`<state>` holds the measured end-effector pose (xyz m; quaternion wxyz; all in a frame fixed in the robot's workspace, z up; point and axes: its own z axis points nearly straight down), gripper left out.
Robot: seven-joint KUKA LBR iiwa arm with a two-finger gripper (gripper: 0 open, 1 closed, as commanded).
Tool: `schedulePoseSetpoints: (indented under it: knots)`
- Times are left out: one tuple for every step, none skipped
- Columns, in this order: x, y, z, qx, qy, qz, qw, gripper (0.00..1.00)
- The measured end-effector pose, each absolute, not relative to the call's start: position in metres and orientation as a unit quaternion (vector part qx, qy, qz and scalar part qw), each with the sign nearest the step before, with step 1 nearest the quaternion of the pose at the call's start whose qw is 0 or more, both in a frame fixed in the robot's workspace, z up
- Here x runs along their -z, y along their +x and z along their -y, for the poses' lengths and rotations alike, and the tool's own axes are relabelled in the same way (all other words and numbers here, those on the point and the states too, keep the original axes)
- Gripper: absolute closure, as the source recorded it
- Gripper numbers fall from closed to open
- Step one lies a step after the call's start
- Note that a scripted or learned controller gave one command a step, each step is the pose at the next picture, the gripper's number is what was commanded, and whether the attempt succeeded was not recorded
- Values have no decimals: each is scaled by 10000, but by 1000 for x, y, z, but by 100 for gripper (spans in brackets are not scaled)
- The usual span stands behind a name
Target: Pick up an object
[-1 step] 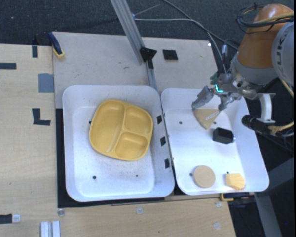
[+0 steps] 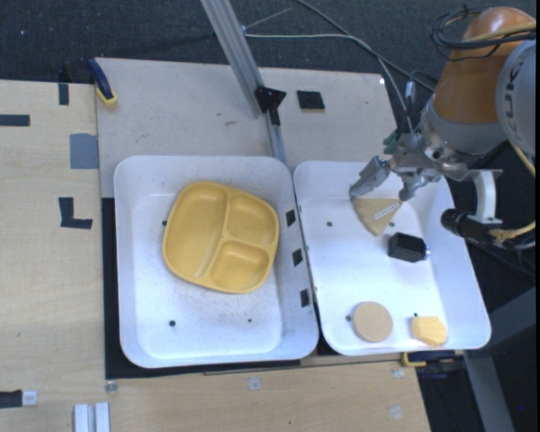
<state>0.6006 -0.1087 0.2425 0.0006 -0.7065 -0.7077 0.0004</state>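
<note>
In the right bin you have open floor down the left half. A tan wedge and black block crowd the upper right; a disc and yellow piece sit near the front rim. The plate takes up most of the left bin.

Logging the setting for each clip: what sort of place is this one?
Likely a robotics lab bench set up for grasping trials. Two shallow white bins sit side by side, a grey-and-orange arm's gripper hovers over the right one, and the objects are toy-like: a yellow divided plate and small blocks.
</note>
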Motion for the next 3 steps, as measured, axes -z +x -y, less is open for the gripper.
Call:
schedulePoseSetpoints:
  knots:
    - [-185, 609, 110, -25, -7066, 7076, 20, 0]
    - [-120, 604, 112, -27, -7068, 7074, 27, 0]
    - [-84, 605, 112, -5, -7066, 7076, -11, 0]
